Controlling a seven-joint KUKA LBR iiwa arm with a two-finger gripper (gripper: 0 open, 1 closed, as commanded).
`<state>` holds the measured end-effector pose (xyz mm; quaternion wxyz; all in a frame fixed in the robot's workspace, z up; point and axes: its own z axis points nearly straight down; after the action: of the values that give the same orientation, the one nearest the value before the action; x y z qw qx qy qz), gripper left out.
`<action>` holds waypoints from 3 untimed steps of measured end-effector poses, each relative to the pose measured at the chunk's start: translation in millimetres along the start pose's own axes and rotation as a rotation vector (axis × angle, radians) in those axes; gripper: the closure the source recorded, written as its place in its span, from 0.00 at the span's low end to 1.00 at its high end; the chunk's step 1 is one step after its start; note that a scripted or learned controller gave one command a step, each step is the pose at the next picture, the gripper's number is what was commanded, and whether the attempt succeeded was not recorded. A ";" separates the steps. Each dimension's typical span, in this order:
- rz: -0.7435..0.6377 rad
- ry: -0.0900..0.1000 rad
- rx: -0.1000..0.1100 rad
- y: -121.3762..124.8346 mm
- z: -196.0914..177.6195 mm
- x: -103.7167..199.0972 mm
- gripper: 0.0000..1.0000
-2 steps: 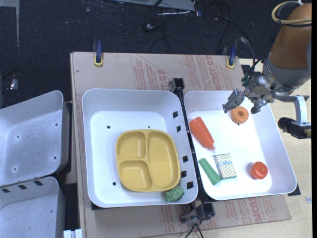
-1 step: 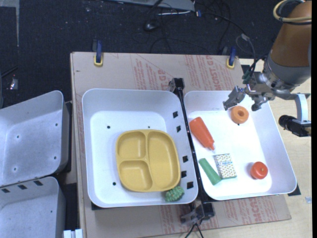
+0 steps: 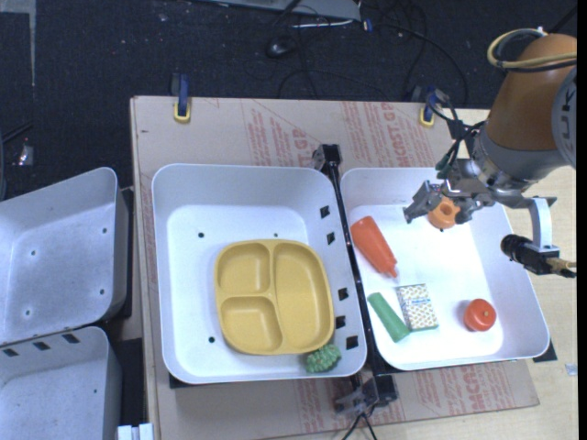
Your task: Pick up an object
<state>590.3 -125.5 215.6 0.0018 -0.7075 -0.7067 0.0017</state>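
My gripper (image 3: 444, 205) hangs over the back of the right bin (image 3: 514, 337), its fingers closed around a small orange round object (image 3: 444, 214). The object sits between the fingertips, above the bin floor. Lower in the same bin lie an orange carrot-shaped piece (image 3: 374, 244), a green stick (image 3: 387, 316), a small patterned box (image 3: 417, 305) and a red-orange round piece (image 3: 479, 314).
The left bin (image 3: 183, 246) holds a yellow divided plate (image 3: 273, 294) and a green knobbly item (image 3: 322, 359) at its front edge. A black divider (image 3: 344, 255) runs between the bins. Grey trays (image 3: 55, 246) sit off the bench at left.
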 end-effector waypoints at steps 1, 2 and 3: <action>0.000 0.000 -0.001 8.8 51.1 -3.0 0.00; -0.001 0.000 0.000 15.7 111.8 -1.1 0.00; 0.000 -0.001 -0.006 17.3 97.4 -1.4 1.00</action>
<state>607.1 -126.9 118.1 -0.0008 -0.7075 -0.7067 -0.0003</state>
